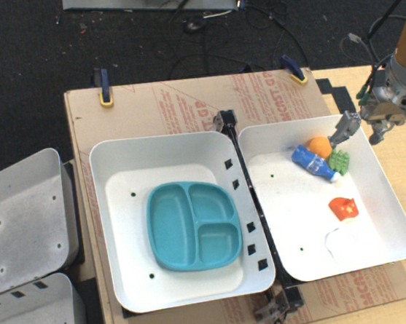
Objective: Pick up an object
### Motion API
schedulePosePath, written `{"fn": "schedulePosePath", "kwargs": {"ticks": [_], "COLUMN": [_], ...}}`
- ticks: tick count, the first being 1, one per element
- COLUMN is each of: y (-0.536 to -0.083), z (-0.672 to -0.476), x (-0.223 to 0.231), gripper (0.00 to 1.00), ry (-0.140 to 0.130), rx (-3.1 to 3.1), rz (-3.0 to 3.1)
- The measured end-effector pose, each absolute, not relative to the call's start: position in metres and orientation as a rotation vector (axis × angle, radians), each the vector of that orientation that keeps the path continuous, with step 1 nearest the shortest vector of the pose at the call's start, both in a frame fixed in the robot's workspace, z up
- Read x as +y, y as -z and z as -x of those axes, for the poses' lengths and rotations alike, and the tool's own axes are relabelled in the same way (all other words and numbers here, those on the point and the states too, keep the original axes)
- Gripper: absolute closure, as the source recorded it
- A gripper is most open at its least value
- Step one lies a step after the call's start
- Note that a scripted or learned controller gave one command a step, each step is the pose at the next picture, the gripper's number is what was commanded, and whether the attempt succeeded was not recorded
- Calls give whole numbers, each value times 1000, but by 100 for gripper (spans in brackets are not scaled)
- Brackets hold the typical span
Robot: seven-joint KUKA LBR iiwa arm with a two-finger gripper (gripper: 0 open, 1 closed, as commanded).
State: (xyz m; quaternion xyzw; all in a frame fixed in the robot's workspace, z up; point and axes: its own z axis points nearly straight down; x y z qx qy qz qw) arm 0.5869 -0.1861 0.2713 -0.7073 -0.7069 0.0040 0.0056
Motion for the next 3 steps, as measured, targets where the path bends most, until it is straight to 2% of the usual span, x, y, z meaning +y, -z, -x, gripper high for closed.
{"fn": "schedulePosePath", "kwargs": {"ticks": [1, 2, 3], "y": [-276, -229, -160], "z": [-589, -589, -588], "x": [-186, -189, -190], "gripper": [0, 0, 0], "ry": [-5, -9, -10], "rx": [-2221, -2216, -2213], "rz": [2217, 2216, 2214]}}
